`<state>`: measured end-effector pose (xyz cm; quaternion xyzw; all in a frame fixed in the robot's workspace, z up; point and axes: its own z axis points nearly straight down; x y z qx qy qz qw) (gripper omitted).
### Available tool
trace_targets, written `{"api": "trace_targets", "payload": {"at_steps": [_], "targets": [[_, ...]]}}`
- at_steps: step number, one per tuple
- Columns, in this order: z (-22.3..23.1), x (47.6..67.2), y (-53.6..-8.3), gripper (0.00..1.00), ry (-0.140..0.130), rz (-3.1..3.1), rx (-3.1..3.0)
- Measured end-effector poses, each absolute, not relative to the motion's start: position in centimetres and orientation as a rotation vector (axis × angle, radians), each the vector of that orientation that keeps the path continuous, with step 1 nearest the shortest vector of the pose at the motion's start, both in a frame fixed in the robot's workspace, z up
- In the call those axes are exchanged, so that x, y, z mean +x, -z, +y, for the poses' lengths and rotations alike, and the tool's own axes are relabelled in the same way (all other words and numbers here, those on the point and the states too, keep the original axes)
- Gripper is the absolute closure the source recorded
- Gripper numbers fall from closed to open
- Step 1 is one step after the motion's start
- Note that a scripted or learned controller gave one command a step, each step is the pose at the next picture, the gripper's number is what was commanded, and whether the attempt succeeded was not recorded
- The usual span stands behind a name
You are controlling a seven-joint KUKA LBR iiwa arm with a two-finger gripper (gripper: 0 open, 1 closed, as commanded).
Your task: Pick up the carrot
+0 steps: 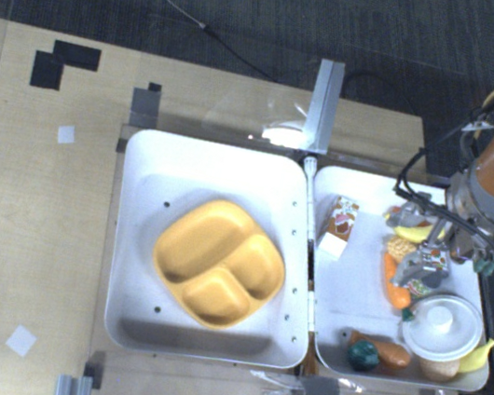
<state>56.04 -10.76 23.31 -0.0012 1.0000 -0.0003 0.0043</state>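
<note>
The grey arm with the orange band is reaching into the right white bin (pixel 335 344) from the right. Its two-finger gripper (pixel 424 268) is sitting directly over the small orange carrot (pixel 393 282), which is lying in the middle of that bin, just left of a round white bowl (pixel 440 325). Whether the gripper is open or closed: cannot tell. A yellow divided plastic tray (pixel 219 261) is occupying the left white bin (pixel 151 175) on the tabletop (pixel 24 228).

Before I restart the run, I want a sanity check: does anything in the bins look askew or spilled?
Nothing spilled. The right bin is crowded: the carrot lies partly under the tool, close against the white bowl.
</note>
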Motion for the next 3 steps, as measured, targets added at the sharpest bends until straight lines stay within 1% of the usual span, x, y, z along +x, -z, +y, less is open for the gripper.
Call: {"api": "trace_targets", "payload": {"at_steps": [1,2,3], "targets": [[-14.3,54.3,-13.1,0.00,-0.001,3.138,0.132],[-12.2,56.9,-9.0,0.00,0.003,3.126,0.079],[-12.1,57.2,-10.3,1.00,0.004,3.117,0.069]]}}
